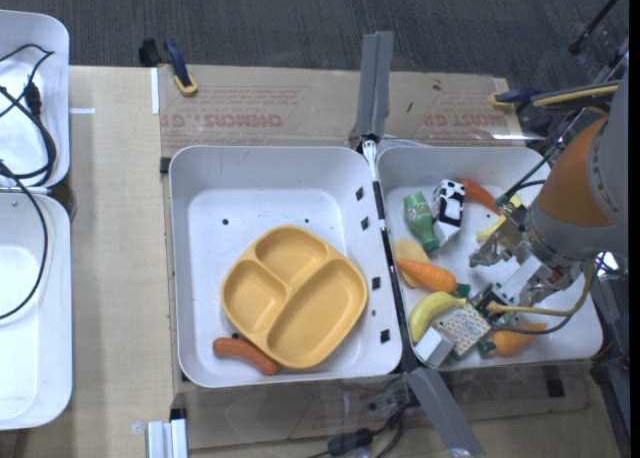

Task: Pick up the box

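Lying box (pixel 455 331), seemingly diagonal lengthwise.

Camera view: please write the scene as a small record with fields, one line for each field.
left bin: holds a yellow divided plate and a sausage at the plate's near edge
right bin: holds the box, a banana, a carrot, a green bottle, a black-and-white toy
box position: near front of the right bin, beside the banana
gripper: low over the right bin, just right of the box
task state: box not seen between the fingers
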`<state>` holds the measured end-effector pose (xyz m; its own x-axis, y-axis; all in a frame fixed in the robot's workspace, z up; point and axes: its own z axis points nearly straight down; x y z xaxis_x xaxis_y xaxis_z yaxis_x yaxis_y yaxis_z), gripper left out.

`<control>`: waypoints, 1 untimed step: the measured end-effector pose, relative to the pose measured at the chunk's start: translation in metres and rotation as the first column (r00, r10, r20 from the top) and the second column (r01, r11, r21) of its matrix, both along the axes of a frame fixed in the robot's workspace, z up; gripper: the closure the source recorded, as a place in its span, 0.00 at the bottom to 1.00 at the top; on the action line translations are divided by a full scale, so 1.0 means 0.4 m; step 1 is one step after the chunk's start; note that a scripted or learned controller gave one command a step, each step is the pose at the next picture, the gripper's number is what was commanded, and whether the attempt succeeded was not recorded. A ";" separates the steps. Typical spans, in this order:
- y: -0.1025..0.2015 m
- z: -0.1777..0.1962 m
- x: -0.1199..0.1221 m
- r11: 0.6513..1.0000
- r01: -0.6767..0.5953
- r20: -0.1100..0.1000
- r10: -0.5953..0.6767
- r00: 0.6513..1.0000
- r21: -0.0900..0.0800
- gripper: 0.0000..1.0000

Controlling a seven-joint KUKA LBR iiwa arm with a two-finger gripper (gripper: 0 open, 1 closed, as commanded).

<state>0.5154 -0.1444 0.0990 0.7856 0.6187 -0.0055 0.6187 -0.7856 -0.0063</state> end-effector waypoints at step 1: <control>-0.002 0.020 -0.002 1.000 -0.001 -0.004 0.001 1.000 0.000 1.00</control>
<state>0.5146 -0.1451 0.1072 0.7849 0.6196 -0.0083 0.6195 -0.7849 -0.0091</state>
